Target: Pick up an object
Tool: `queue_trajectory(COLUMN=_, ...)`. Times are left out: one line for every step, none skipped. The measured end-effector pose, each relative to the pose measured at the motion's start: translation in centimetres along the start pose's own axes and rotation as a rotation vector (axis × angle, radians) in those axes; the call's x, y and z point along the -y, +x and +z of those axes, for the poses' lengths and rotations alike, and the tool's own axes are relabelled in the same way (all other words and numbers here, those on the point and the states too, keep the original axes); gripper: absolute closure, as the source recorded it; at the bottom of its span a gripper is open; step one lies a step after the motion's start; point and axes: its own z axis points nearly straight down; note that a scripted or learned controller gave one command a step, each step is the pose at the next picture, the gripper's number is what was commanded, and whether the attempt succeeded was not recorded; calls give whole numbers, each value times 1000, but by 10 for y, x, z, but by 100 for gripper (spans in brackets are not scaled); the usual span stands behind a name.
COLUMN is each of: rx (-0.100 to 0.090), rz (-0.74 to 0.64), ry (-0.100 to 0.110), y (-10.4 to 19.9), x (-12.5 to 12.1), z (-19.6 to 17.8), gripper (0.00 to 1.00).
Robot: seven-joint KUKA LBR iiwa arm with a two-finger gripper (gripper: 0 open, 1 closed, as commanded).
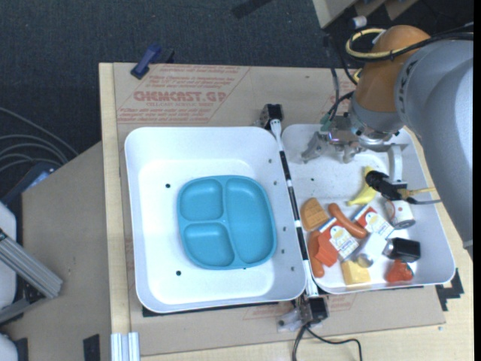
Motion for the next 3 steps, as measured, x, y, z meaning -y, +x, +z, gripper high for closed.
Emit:
queue_trajectory(rx=-1, rz=1, ry=4, y=10, x=78, z=1, gripper=0)
queue_trajectory(rx=-1, rz=2, ry=2, y=10, x=77, z=-10, gripper=100)
queue_trajectory(rx=-1, rz=2, ry=2, y=10, x=77, z=-9, gripper=0)
